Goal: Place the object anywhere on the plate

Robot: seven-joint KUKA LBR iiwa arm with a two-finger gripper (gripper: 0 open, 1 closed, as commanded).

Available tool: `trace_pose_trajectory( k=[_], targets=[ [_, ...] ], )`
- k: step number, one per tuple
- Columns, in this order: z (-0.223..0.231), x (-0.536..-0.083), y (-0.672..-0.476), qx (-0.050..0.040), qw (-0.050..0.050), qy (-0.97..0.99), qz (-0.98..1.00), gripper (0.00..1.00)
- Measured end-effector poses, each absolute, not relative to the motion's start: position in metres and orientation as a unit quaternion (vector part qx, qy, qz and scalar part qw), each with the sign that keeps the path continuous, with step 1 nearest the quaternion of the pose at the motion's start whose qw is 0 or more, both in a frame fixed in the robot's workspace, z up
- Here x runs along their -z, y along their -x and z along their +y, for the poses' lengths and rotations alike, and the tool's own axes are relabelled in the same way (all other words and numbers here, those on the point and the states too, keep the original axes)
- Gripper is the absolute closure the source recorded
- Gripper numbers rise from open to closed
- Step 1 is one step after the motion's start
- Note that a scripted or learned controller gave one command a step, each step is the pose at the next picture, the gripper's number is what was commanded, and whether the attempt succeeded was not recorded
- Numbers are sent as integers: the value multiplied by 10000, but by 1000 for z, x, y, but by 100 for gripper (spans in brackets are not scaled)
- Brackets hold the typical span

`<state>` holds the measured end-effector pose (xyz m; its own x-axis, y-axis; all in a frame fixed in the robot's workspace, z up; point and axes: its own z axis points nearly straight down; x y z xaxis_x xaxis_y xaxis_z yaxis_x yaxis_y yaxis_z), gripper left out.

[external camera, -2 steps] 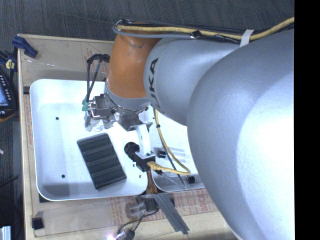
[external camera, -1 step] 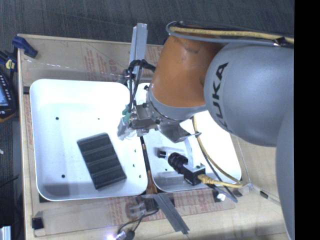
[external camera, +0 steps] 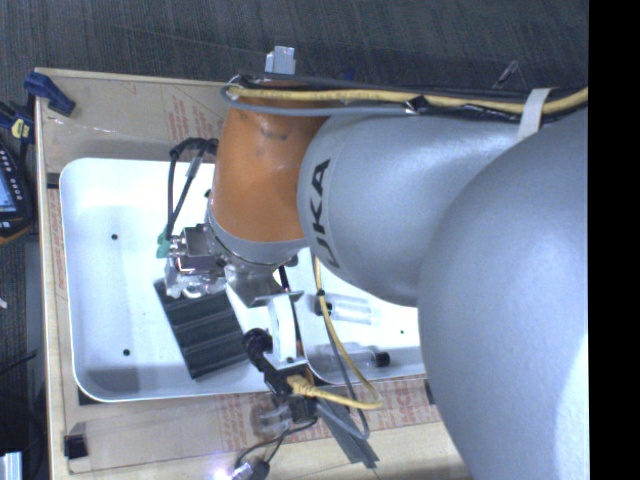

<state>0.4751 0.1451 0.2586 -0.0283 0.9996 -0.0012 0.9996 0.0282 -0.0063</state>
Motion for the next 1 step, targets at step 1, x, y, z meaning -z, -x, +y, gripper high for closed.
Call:
trace_pose_trajectory(
  k=[1],
  targets=[
    [97,-221,-547,-27,18,6744,-7384,100]
  ],
)
